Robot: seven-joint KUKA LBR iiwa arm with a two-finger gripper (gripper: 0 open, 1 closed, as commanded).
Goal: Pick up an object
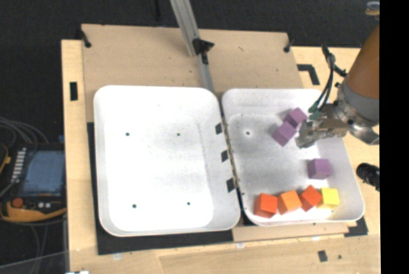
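- The arm point(363, 84) reaches in from the right edge of the camera view, its orange band above a grey wrist, and its gripper point(309, 134) hangs over the upper right part of the right bin point(255, 103).
- The tip of the gripper is a small grey blur, so I cannot tell how the jaws stand.
- Two purple blocks lie just to the left of the gripper: the upper purple block point(295, 117) and the lower purple block point(285, 133) touch each other at a corner and sit tilted.
- The lower purple block is the nearer one to the gripper tip, just beside it; whether they touch cannot be told, and no block shows between the jaws.
- A third purple block point(319, 168) lies apart from the pair, below the gripper and toward the bin's right wall.
- Along the bin's near wall runs a row of four blocks, side by side: a red-orange block point(266, 204), an orange block point(289, 201), a second red-orange block point(310, 197) set at an angle, and a yellow block point(330, 197) at the right end.
- The left bin point(156, 158) sits edge to edge with the right bin.
- Both bins rest on a wooden bench point(192, 43), and a grey metal pole point(181, 4) slants up from its far side.
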